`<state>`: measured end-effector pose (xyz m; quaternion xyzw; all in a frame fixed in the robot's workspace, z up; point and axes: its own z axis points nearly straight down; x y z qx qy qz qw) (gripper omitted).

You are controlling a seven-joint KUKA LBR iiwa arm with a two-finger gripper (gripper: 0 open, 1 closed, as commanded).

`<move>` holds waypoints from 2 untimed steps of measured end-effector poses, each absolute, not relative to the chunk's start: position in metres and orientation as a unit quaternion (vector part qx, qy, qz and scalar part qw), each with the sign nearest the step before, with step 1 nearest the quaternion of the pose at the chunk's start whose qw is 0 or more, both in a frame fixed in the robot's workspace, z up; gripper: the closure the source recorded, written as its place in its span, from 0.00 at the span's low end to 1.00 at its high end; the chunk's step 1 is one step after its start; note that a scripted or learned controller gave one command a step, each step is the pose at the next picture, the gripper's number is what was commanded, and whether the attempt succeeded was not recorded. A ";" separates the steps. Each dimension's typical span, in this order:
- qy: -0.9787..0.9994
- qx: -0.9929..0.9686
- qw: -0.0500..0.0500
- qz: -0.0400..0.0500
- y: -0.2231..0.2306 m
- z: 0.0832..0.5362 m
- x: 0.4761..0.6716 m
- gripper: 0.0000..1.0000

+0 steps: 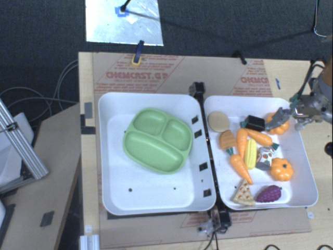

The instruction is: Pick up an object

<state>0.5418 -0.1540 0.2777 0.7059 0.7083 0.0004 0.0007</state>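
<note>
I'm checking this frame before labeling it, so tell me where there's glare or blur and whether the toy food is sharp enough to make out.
Camera view: strong glare on the metal sheet at top; the gripper at the right bin's edge looks slightly soft; the corn cob, purple grapes and green divided plate are evenly lit and readable, with soft shadows.

Red lettering reading "CHEMCAST GP" is printed on the brown board (182, 69) under the bins, clearest near its far left corner at the surface's far edge. The same red print repeats toward the far right corner, too blurred to read surely.
</note>
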 end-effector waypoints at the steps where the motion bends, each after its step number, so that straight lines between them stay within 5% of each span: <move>1: 0.707 0.707 -0.001 0.000 -0.156 0.233 0.549 0.00; 2: 0.707 0.707 -0.001 -0.001 -0.154 0.179 0.539 0.00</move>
